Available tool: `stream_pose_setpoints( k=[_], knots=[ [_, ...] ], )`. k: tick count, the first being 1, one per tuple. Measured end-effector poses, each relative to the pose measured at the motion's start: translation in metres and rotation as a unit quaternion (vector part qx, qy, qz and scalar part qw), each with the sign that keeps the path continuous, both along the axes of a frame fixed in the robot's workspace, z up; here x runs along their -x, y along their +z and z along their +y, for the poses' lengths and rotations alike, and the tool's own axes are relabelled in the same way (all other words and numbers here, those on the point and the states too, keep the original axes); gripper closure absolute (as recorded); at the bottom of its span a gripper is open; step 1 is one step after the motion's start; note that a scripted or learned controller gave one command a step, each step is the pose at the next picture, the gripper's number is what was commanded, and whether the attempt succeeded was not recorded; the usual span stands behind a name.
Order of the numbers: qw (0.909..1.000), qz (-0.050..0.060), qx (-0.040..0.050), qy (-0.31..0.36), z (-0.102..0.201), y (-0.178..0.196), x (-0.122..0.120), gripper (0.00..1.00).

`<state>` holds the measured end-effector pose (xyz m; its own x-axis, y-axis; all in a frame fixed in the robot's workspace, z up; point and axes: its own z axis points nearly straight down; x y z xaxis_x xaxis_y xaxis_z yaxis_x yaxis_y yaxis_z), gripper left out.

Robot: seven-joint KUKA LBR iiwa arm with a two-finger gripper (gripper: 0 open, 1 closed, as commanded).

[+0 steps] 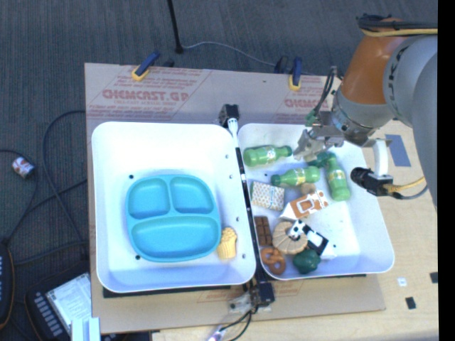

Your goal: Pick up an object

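Nearest the camera, along the lower edge of the right bin [377, 258], a dark green lump [307, 261] is seen beside a brown pretzel [272, 260], with a round tan biscuit [289, 236] and a small black-and-white toy [310, 237] just above them. A brown chocolate bar [263, 226] is set against the bin's left wall. Further up, a patterned square packet [268, 195] and an orange-and-white carton [308, 205] are noted.

Three green bottles are recorded in the upper half of this bin: one lying on its side near the top left [266, 155], one lying in the middle [297, 177], one turned lengthwise at the right [337, 180].

The jaws [311, 146] are placed low over the bin, between the top-left bottle and the right-hand one, just above the middle bottle. Nothing is seen between them; their spread cannot be told (the fingers are blurred against the bottles).

In the left bin [106, 190], a blue divided plate [173, 215] is laid flat, with a yellow corn cob [227, 243] touching its lower right corner.

Both bins are carried on a brown board [142, 94] clamped to the table.
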<state>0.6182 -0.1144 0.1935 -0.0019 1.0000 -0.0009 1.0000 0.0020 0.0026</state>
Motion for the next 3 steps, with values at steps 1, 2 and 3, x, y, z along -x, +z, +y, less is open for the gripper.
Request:
stream_pose_setpoints(
  k=[1,2,3],
  knots=[
    [1.0000,0.002,0.0003,-0.001,-0.016,0.035,0.070,1.00],
    [1.0000,0.002,-0.0007,0.000,0.056,-0.010,0.007,1.00],
    [1.0000,0.002,0.0011,-0.002,-0.052,-0.044,0.014,1.00]
  ],
)
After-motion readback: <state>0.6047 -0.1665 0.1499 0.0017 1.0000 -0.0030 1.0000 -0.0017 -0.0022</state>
